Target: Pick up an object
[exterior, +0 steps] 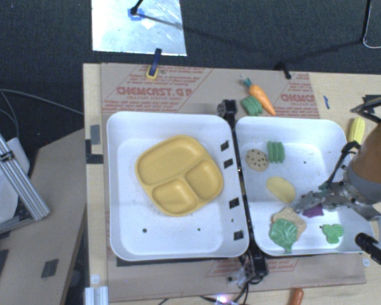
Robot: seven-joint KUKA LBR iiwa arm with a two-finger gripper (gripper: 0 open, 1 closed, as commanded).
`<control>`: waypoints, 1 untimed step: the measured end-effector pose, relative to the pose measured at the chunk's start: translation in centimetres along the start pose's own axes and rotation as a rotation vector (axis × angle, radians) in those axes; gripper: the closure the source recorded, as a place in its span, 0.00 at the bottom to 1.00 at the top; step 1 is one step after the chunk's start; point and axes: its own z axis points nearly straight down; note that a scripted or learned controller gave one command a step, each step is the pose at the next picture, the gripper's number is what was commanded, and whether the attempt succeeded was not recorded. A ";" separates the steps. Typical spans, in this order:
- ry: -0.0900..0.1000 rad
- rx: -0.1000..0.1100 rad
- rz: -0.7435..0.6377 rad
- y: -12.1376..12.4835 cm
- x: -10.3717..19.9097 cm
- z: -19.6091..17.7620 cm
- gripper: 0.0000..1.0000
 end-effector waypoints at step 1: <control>-0.001 -0.010 -0.008 -0.9 4.4 -3.5 0.00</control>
